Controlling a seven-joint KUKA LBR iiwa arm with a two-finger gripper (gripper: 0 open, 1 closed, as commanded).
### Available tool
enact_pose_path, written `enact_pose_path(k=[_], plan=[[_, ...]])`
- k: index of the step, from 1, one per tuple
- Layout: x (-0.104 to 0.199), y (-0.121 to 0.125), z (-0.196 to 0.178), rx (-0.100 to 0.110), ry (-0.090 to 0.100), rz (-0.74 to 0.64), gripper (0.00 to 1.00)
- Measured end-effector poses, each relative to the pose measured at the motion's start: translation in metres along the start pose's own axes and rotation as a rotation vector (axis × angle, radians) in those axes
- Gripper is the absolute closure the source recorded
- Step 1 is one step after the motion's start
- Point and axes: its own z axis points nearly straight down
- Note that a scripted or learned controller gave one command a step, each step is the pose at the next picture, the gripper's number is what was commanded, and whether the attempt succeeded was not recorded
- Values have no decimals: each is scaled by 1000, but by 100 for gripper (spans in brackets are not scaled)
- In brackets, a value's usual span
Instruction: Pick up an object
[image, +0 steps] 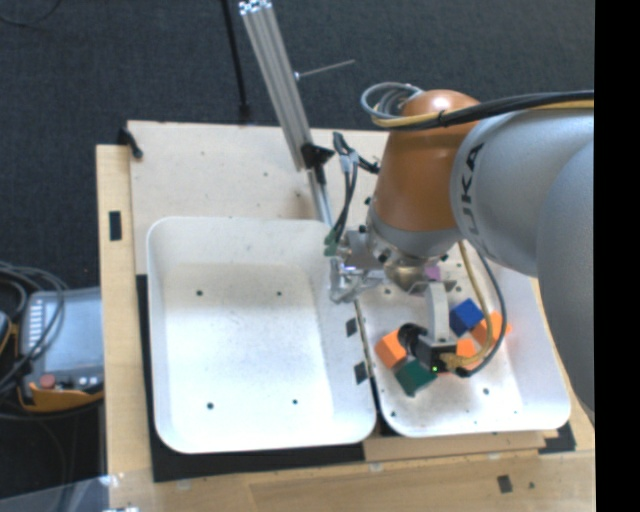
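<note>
Gripper (392, 272) closure cannot be told, low over the shallow white right-hand bin (520, 400). Lying there are a small orange block (390, 348), a dark green block (412, 377) and a blue block (466, 316); the pick is judged not yet made.

The big grey arm (520, 180) reaches in from the right and hangs over the right bin (520, 405). Its gripper (346, 278) is by the edge where the two bins meet. In the right bin lie an orange block (391, 349), a green block (413, 378) just beside it, a blue block (466, 316) and a second orange block (491, 328). The left bin (240, 330) sits alongside.
</note>
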Motion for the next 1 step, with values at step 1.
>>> enact_pose_path(k=[1], plan=[[40,-23,9,0,0,-1,100]])
